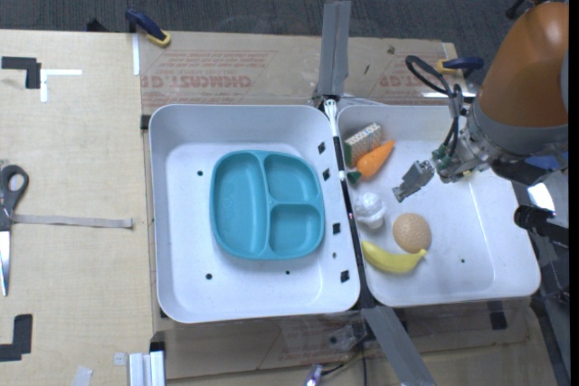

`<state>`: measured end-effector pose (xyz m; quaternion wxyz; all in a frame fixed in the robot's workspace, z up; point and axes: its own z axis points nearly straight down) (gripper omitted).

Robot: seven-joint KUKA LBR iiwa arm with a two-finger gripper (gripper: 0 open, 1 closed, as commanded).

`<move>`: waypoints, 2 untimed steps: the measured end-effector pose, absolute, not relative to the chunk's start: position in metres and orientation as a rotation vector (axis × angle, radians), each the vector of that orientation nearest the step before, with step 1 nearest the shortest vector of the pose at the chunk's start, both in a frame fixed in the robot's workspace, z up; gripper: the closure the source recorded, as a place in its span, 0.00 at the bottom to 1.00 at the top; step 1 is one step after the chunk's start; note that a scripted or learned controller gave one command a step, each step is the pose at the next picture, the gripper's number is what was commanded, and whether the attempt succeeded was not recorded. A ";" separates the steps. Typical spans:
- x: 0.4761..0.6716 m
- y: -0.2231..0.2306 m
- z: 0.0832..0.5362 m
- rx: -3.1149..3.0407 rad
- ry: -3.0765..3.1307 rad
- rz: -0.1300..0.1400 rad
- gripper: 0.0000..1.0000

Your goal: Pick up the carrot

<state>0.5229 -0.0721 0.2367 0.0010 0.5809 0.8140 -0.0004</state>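
Right now the carrot (374,157) lies in the right bin (470,271), up in its far left corner, tilted so its thick end points toward the dividing wall between the bins. A small tan block with a striped top (362,138) sits touching it on the far side, and a white crumpled object (368,209) rests just beside its near end. The end effector (413,181) hovers near the carrot, a little to its right and nearer the camera, holding nothing; whether it is wide or narrow I cannot tell at this angle and size.

To do the step well, my judgement is that the grasp should land on the carrot's middle, with the closing direction across its short width, not along its length. Coming down from above and slightly from the right seems safest, since the left side is crowded by the bin wall.

Room is tight there: the wall stands just beside the thick end, the tan block touches the far side, and the white object sits close below. One finger may snag the block or scrape the wall. The open floor lies to the right, toward the bin's middle; an egg-like ball (412,231) and a banana (393,258) rest well apart toward the near edge. The left bin (181,285) holds a blue divided plate (268,204) and plays no part.
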 end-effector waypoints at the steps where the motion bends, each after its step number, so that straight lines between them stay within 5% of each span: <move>1: 0.615 -0.072 0.210 1.854 2.535 -0.003 0.00; 2: 0.599 -0.026 0.191 1.832 2.552 -0.002 0.00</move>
